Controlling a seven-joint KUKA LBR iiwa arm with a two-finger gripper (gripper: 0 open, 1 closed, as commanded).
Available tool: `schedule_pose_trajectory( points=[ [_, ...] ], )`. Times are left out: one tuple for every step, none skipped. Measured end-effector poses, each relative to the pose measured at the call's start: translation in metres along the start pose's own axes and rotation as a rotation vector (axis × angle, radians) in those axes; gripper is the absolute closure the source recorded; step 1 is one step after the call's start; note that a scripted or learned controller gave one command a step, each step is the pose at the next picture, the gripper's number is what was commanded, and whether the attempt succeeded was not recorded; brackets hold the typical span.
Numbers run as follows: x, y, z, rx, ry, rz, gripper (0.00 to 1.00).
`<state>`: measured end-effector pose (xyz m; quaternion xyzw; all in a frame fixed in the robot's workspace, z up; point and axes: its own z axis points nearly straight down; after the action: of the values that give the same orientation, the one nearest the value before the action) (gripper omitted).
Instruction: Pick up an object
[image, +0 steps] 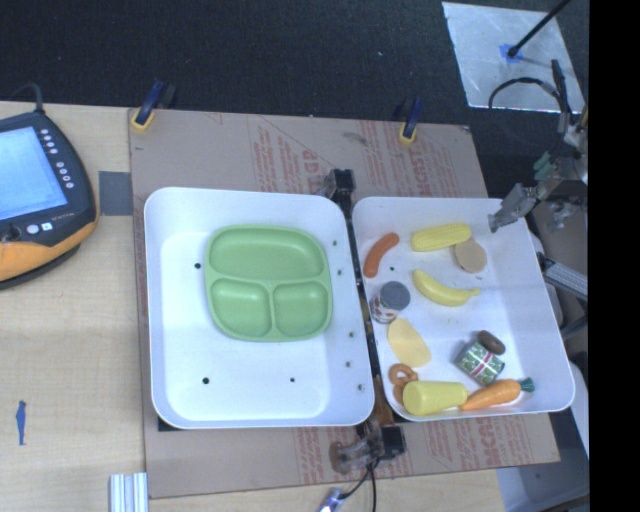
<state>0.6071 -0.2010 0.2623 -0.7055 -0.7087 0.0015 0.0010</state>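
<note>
At the far left we see a grey and orange handheld control pendant with a pale blue screen (35, 195) lying on the light wooden desk (70, 350), and a small blue mark (21, 421) lower down on the wood. Beyond the desk's far edge the floor is dark. A brown cardboard sheet (250, 150) covers the middle of the desk, held at its far edge by two blue and yellow clamps (148, 105); faint red printing runs across the cardboard, but we cannot read it.

On the cardboard sits the left shallow white bin (180, 390), and in it lies a green three-compartment plastic plate (269, 283). Just beside it stands the right shallow white bin (535, 320), which carries the things to pick: an orange-red sausage (380, 253), a small grey-lidded can (389, 301), a pale yellow wedge (408, 342), a small brown pretzel (402, 376), a yellow corn-like piece (441, 237), a yellow banana (442, 289), a tan round biscuit (470, 257), a yellow cylinder (433, 397), a green-labelled can lying on its side (482, 361) and an orange carrot (493, 395). The can's label is too small to read.

At the right, the gripper (507, 212) hangs over the far right corner of that bin, apart from every object; we cannot tell how wide it stands.
</note>
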Motion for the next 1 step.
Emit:
schedule_pose_trajectory(
  points=[
    [0.022, 0.0355, 0.1002, 0.003, 0.0, -0.002, 0.0]
  ],
)
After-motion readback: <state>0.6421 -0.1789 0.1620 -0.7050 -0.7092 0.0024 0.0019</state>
